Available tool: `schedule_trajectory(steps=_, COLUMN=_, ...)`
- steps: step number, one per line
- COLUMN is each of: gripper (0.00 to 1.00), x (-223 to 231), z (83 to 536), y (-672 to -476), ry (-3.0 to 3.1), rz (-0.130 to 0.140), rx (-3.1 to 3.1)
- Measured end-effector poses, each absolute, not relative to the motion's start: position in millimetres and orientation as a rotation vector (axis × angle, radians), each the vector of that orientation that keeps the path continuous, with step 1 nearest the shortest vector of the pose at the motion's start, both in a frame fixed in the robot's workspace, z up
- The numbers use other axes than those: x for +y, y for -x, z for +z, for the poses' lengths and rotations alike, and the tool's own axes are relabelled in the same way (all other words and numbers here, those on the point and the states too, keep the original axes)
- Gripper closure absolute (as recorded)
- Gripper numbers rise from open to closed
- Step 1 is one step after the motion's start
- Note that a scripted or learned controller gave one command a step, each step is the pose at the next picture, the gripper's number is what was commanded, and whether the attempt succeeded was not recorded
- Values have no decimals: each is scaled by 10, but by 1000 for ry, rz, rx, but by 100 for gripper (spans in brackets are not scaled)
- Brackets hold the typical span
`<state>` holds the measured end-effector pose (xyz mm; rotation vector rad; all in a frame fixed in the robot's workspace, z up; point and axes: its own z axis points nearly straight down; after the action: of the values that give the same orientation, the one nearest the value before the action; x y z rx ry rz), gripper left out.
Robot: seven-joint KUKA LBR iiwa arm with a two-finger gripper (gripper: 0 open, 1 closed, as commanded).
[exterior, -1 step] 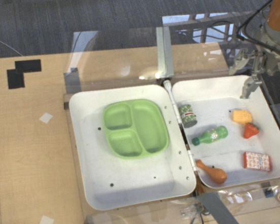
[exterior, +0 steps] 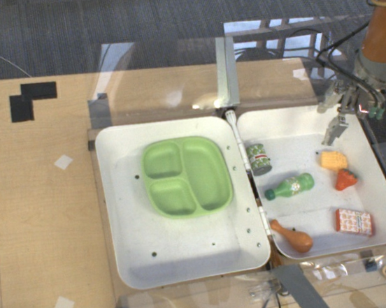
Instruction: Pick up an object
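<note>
In the camera view, my gripper (exterior: 336, 126) hangs over the upper right part of the right bin (exterior: 295, 124), above the yellow corn piece (exterior: 333, 160) and apart from it; its fingers are slightly parted and nothing sits between them. Candidate objects lie in that bin: below the corn piece a red strawberry (exterior: 345, 179), to its left a green bottle (exterior: 290, 187) and small can (exterior: 258, 158), further below a drumstick (exterior: 291, 237) and red carton (exterior: 353, 221). Nothing is picked yet; descent, closure and lift remain, probably on the corn piece.
</note>
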<state>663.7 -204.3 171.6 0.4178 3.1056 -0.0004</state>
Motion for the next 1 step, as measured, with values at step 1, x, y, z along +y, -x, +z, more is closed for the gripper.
schedule_trajectory(steps=1, gripper=0, x=-1258, z=899, y=-6289, ry=-313, rz=1, rx=3113)
